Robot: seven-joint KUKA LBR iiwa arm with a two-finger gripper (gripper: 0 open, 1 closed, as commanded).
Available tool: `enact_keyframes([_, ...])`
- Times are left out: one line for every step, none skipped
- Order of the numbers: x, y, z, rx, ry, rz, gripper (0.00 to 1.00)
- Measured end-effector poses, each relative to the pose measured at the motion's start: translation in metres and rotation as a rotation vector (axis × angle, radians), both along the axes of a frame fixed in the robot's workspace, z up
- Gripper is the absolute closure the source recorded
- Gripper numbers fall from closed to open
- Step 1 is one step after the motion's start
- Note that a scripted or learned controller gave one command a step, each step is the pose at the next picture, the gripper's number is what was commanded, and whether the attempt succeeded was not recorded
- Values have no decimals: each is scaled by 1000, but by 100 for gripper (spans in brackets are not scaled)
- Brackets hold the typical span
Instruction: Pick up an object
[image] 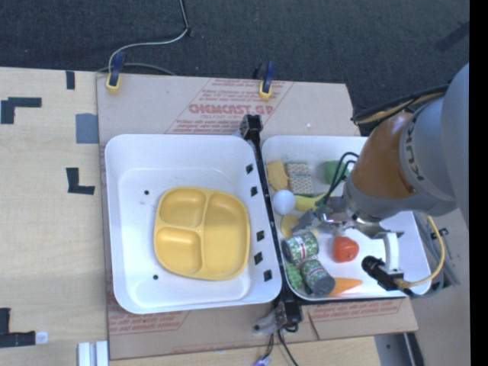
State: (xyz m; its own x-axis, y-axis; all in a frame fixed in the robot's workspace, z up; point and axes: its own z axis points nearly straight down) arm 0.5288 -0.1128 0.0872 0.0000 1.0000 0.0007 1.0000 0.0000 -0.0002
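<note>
We see two shallow white bins side by side on the bench (46, 227), resting on a sheet of brown cardboard (221, 105). The left bin (122, 204) carries a yellow divided plate (202, 233), lying flat near its middle. The right bin (415, 269) is crowded with small things: a white ball (284, 200) beside the divider, a yellow piece (276, 175) and a speckled sponge-like block (300, 177) toward the far wall, something green (331, 171) partly behind the arm, two small cans (302, 246) (316, 276) lying close together near the front, a red tomato-like object (345, 248) and an orange carrot-shaped piece (347, 285) along the near wall. The arm (396, 162) reaches in from the right, its orange band over the right bin, and the claw (326, 218) sits low among the objects, between the ball and the red object, just above the nearer can. We cannot tell how the claw is set or whether anything sits in it.
</note>
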Motion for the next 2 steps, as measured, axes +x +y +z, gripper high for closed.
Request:
enact_keyframes([34, 13, 0, 0, -4, 2, 0])
enact_keyframes([103, 3, -1, -2, -3, 2, 0])
